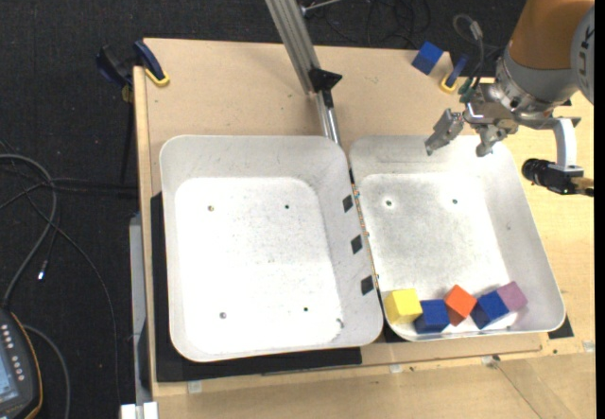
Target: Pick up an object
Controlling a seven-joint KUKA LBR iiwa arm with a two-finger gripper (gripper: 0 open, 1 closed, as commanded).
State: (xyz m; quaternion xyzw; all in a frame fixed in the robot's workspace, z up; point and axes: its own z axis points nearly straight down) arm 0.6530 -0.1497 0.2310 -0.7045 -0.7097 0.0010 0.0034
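Several small blocks lie along the near edge of the right bin: a yellow block, a blue block, an orange block, a second blue block and a purple block. My gripper hangs over the far edge of that bin, well away from the blocks. Its two fingers are spread apart with nothing between them.
The left bin sits beside the right one. A slanted metal pole crosses the bench's far side. A blue block rests on the bench at the far right. A clamp grips the far left corner.
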